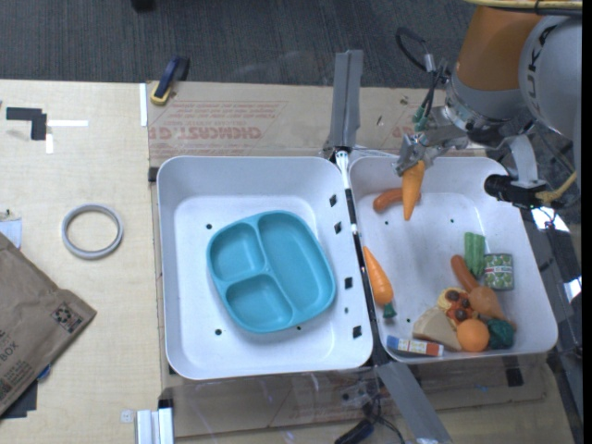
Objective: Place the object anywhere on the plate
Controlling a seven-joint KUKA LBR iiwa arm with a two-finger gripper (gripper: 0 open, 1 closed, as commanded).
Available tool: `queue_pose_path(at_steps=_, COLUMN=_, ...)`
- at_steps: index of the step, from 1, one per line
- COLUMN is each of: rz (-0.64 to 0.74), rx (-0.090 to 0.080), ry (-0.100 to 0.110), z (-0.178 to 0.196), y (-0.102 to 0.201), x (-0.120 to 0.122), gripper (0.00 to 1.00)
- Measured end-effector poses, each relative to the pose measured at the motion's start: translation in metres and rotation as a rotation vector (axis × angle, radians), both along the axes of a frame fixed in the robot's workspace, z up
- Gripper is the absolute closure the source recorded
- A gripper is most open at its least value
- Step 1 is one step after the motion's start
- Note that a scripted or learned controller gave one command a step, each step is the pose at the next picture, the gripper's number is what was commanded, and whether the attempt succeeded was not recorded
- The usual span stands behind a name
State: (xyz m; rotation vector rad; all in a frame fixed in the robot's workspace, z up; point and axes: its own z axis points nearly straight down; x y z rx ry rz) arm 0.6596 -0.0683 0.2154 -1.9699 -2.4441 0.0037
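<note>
Orange carrot (411,191) hanging upright in the upper part of the right bin (532,248), top end pinched between the closed-in fingers of the gripper (415,155), tip pointing down, seemingly lifted clear of the bin floor. Just left of it, a second orange piece (388,199) lying on the floor. Further down, another carrot (376,276) against the divider, and a heap of toy food (472,308) in the lower right corner. Blue three-part plate (270,271) at centre of the left bin (185,192), nothing on it. Pick apparently done; carry leftward across the divider, lowering and release over the plate left to do.
</note>
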Motion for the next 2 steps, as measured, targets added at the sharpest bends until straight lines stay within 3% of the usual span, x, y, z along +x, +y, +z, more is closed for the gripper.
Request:
queue_pose_path(at_steps=1, rz=-0.14, rx=-0.003, ry=0.004, z=-0.0121, y=0.1198, x=-0.0653, gripper=1.0)
queue_pose_path(at_steps=2, rz=-0.14, rx=-0.002, ry=0.004, z=-0.012, y=0.1195, x=-0.0653, gripper=0.0)
